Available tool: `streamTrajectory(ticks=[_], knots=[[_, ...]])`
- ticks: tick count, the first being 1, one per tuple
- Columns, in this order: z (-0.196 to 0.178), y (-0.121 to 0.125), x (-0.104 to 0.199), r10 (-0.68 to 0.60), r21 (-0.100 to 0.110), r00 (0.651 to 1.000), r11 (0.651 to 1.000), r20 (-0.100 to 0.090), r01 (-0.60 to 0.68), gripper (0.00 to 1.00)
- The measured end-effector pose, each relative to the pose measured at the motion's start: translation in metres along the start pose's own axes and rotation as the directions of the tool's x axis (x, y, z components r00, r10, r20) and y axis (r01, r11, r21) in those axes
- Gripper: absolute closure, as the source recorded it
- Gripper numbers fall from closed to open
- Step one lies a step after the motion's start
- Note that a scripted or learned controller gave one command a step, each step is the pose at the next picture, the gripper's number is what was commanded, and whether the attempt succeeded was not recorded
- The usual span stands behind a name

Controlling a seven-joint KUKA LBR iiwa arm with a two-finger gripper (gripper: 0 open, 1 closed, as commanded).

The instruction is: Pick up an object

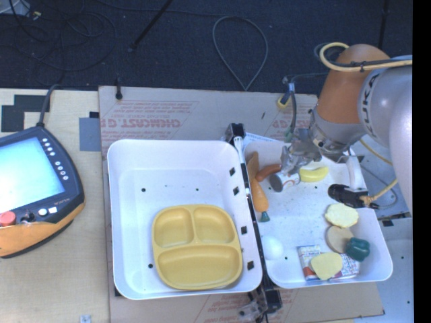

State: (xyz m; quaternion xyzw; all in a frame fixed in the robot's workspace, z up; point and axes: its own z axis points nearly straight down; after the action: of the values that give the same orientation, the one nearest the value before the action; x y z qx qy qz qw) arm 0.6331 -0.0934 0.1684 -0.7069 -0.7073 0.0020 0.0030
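You see the gripper (291, 173) low in the far part of the right bin (377, 274), among an orange carrot-like piece (256, 184) and a yellow piece (314, 174), though you cannot tell its opening or whether it has hold of anything.

Readable print on the bench

Red lettering is seen on the cardboard sheet (155, 116) behind the left bin, printed upside down from this view; it appears to read "CHEMCRZT. CO", though the letters are blurred. Fainter red print is seen on the cardboard below the bins, too small to be read. Print on the small packet (311, 256) cannot be made out.
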Motion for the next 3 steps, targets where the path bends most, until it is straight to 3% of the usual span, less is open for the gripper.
streamTrajectory(ticks=[1,2,3], knots=[[-0.033,-0.053,-0.025,0.001,-0.005,1.0,1.0,0.001,-0.001,1.0],[-0.046,-0.047,-0.034,0.001,-0.005,1.0,1.0,0.001,-0.001,1.0],[-0.028,-0.029,-0.02,0.0,-0.005,1.0,1.0,0.001,0.0,1.0]])
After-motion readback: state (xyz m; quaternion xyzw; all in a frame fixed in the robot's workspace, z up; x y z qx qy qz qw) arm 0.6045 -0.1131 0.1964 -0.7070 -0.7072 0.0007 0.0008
